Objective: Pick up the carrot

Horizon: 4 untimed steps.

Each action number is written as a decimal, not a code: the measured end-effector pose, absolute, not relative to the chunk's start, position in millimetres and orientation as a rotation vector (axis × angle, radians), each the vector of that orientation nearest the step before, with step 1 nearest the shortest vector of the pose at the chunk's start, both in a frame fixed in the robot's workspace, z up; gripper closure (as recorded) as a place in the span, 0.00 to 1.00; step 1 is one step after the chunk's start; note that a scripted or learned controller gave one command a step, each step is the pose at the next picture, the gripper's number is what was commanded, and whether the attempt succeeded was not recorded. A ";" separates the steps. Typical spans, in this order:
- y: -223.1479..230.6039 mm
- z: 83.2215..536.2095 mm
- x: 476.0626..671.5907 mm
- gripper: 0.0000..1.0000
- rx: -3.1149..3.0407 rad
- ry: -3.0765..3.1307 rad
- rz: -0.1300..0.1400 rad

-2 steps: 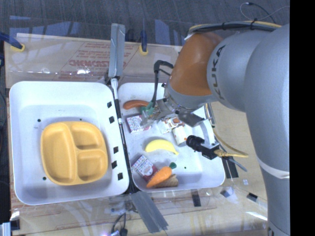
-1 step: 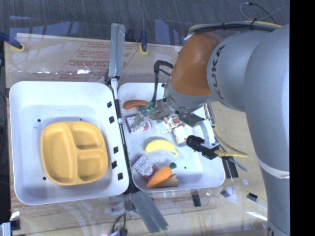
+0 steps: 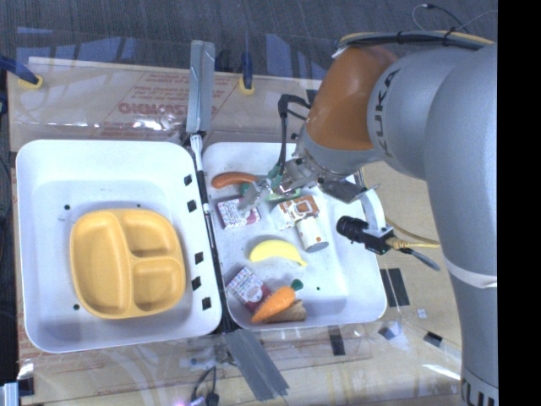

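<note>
The carrot (image 3: 274, 304) is orange with a small green top. It lies near the front edge of the right bin (image 3: 359, 299), tilted, with its green end pointing to the back right. It rests partly on a brown item (image 3: 293, 314). My gripper (image 3: 272, 186) hangs over the back half of the same bin, well behind the carrot and apart from it. It is close to a reddish sausage (image 3: 232, 178) and a small box (image 3: 297, 209). I see nothing held in it.
Between gripper and carrot lie a yellow banana (image 3: 275, 250), a white cylinder (image 3: 312, 234) and two small red-and-white cartons (image 3: 234, 215) (image 3: 246, 285). The left bin (image 3: 34, 227) holds a yellow divided plate (image 3: 127, 260). A grey divider (image 3: 200, 100) separates the bins.
</note>
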State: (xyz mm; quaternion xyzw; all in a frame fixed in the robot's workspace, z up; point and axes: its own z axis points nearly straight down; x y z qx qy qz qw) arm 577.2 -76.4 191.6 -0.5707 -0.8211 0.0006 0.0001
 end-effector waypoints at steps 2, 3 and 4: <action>-101.3 116.4 622.7 0.00 -1.547 -2.736 -0.001; -101.5 116.3 622.7 0.00 -1.548 -2.736 -0.001; -97.9 91.3 580.7 0.00 -1.335 -2.840 0.002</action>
